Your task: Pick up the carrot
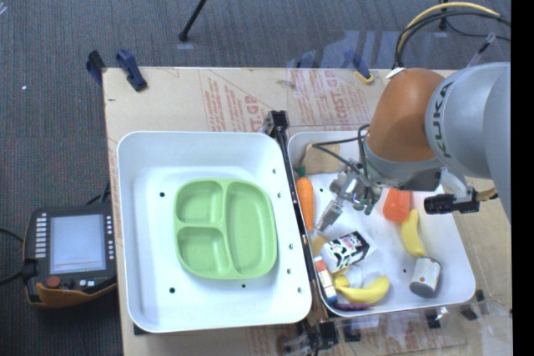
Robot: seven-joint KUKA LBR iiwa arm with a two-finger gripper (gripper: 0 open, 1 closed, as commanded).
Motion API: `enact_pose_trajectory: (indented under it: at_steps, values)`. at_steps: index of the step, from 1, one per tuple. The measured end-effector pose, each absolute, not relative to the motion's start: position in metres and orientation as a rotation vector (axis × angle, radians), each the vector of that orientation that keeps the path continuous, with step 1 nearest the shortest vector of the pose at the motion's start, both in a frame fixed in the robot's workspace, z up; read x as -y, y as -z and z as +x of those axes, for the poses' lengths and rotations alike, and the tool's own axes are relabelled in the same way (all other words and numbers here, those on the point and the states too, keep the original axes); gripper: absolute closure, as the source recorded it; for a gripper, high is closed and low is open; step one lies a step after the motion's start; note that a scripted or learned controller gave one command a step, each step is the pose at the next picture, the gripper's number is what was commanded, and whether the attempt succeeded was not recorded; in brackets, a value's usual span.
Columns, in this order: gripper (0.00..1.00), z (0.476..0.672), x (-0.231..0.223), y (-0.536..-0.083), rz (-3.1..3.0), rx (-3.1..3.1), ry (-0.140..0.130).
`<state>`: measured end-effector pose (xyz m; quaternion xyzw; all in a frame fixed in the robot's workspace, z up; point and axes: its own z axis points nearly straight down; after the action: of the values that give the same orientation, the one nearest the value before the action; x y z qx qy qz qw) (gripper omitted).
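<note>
Carrot (305, 202): one, lying lengthwise along the left wall of the right bin (464, 263), near that wall's far half, not in my grasp.
My gripper (327, 218): low over the right bin, just right of the carrot and angled down toward the bin's left side; my fingertips sit near the carrot's nearer end.
My fingers: I cannot tell whether they are spread or closed; they blur into one pale streak from here.
My arm (455, 125): grey, with the orange band above the wrist, coming in over the right bin's far right corner.
Milk carton (345, 248): one small black-and-white box, lying tilted in the middle of the right bin, just below my gripper.
Bananas: two. One banana (365, 289) lies along the near edge of the right bin; a second banana (411, 233) lies toward the right side, roughly upright in the view.
Orange block (396, 203): one, beside the second banana's top end, partly under my wrist.
Grey can (425, 276): one, near the right bin's near right corner.
Left bin (138, 179): one, touching the right bin along their shared edge.
Green plate (225, 228): one, three compartments, centred in the left bin.
Bins in all: two, side by side on the bench (209, 100).
Pendant (71, 253): one handheld screen unit left of the bench.
</note>
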<state>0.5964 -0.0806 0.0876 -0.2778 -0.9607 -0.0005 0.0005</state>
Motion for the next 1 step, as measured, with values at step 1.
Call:
enact_pose_trajectory:
  at_steps: [1]
  values:
    - [0.00,0.6316,0.0888,-0.0903,-1.174,2.915,0.002]
